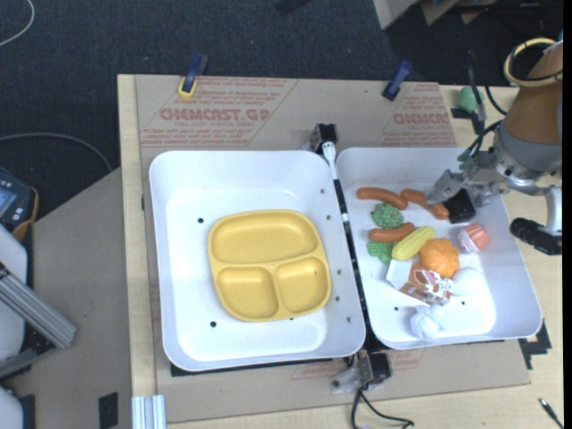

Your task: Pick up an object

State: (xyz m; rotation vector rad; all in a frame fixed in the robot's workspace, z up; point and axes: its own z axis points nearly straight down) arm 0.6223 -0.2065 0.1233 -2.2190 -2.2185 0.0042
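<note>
Hovering low over the far right part of the right bin (509, 280), the gripper (447, 193) sits just above an orange-red sausage (422, 200) lying near the bin's back wall. Whether its jaws stand apart or together cannot be told from this slanted view, and nothing shows as held, so the pick counts as not yet made.

All the candidates lie loose on the bin floor. Beside that sausage is a second sausage (380, 194), with a piece of broccoli (387, 214) just in front of it. Nearer the camera, a third sausage (391, 234), a corn cob (413, 242) and an orange (440, 257) crowd together, touching or nearly so. A printed packet (429, 284) lies against the orange, and a small pink-and-white piece (474, 237) rests apart, towards the right wall. The left bin (179, 239) carries a yellow divided plate (266, 264) and plays no part here.

By my reading, the approach is largely done: the arm is over the right bin and close to an item. What remains is the grasp itself and the lift clear of the bin. The orange-red sausage looks the likeliest target, being nearest and fairly free of neighbours.
</note>
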